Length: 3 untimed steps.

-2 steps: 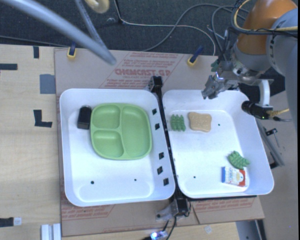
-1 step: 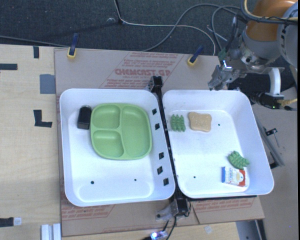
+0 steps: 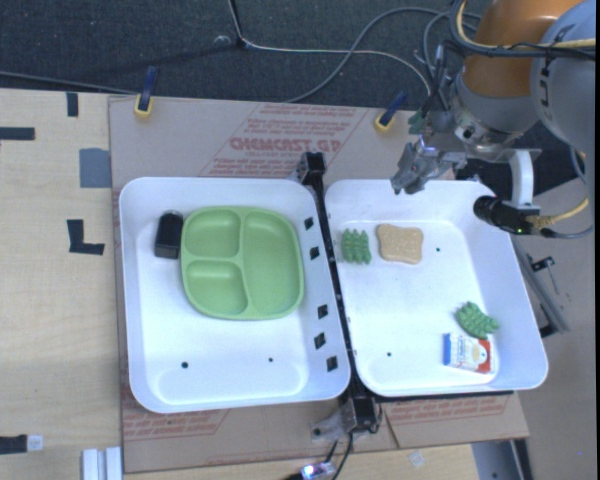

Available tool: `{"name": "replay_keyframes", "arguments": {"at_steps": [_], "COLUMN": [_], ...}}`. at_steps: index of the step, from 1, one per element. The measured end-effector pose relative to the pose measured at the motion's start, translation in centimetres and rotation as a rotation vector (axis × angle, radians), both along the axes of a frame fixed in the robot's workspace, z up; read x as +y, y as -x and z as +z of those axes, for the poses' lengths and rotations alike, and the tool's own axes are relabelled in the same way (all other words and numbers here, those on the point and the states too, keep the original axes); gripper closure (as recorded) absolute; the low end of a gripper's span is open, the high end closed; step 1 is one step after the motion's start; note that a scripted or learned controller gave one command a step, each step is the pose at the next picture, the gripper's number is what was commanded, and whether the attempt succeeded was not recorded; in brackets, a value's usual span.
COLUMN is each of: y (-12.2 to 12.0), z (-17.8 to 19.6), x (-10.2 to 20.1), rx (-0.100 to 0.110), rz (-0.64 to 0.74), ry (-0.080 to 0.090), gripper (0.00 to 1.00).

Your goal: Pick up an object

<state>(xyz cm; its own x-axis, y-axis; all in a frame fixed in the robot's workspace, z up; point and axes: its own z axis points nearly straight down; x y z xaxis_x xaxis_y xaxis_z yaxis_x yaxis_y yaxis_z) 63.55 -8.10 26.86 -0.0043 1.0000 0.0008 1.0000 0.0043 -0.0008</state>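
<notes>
Camera view: pincer (image 3: 412, 178) above right bin's far rim, grip unreadable; toast (image 3: 399, 244) just below.

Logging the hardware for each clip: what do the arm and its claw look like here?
The arm is grey, rounded and bulky, with a glossy orange band above the wrist. Thin dark and yellowish cables loop around that band. The claw is small, dark grey metal. A white bracket bearing a black cylinder sticks out beside it.
</notes>
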Motion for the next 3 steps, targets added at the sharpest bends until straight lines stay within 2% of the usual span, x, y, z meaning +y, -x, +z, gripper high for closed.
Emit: {"name": "replay_keyframes", "arguments": {"at_steps": [2, 3], "y": [2.9, 5.4], "z": [-3.7, -4.3], "x": [10.1, 15.3], "rx": [0.004, 0.003], "rz": [0.001, 0.002], "ry": [0.0, 0.0], "gripper": [1.0, 1.0]}}
